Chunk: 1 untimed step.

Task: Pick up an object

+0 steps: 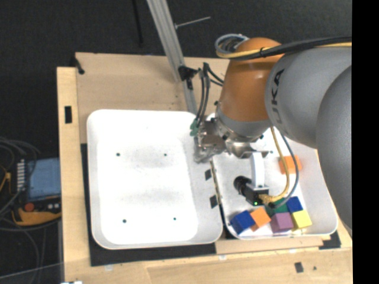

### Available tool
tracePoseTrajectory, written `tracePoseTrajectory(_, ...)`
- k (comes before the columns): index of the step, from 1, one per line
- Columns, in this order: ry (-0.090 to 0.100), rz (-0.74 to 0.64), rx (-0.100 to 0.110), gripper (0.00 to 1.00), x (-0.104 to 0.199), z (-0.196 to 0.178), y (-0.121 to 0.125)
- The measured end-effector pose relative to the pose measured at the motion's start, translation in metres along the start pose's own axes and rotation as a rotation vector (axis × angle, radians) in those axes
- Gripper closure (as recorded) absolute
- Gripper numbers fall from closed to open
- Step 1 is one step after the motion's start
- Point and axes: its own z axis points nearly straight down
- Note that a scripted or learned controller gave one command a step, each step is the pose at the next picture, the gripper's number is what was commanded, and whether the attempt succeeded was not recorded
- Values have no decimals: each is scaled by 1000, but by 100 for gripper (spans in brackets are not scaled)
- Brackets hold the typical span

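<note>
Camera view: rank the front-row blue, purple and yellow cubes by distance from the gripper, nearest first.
From the gripper:
1. Blue cube, the front row's left end.
2. Purple cube, farther right along the row.
3. Yellow cube, the row's right end.

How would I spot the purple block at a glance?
Look in the right-hand white bin, at its near edge, where a row of coloured blocks sits. The purple block lies between an orange block and a yellow block; no other is purple.

Two white bins point(142, 176) point(311, 194), two blue blocks point(241, 220) point(294, 205), two orange blocks point(260, 216) point(291, 164), one purple block point(283, 222) and one yellow block point(302, 219).
</note>
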Motion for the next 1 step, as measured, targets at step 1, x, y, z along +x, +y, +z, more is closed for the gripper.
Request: tracePoseTrajectory(1, 0, 1, 1, 100, 36, 11, -34)
